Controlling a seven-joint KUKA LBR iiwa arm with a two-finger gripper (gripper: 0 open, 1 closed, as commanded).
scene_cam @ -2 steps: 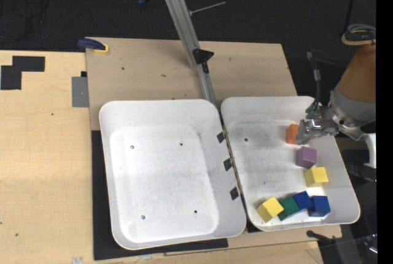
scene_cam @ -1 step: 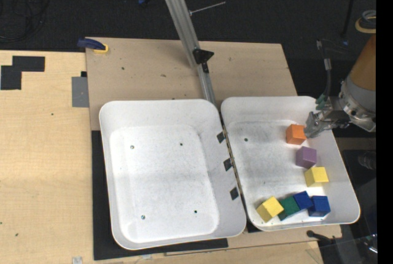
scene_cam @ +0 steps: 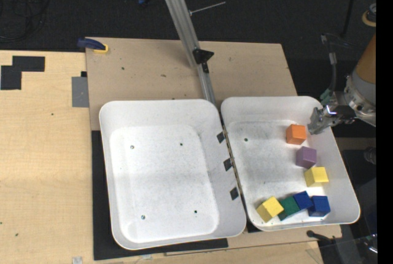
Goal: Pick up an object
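Note:
My gripper (scene_cam: 317, 120) hangs over the right bin's (scene_cam: 270, 112) far right edge, just right of an orange cube (scene_cam: 296, 134). Nothing shows between its fingers. Below the orange cube lie a purple cube (scene_cam: 306, 156) and a yellow cube (scene_cam: 317, 175). Along the bin's near edge sit another yellow block (scene_cam: 269, 208), a green block (scene_cam: 288, 205) and two blue blocks (scene_cam: 303, 200) (scene_cam: 319, 205).
The left bin (scene_cam: 116, 118) stands beside the right one, joined by black clips (scene_cam: 227, 163). A slanted aluminium rail (scene_cam: 184, 29) rises behind the bins. A blue and yellow clamp (scene_cam: 93, 45) lies at the board's far left corner.

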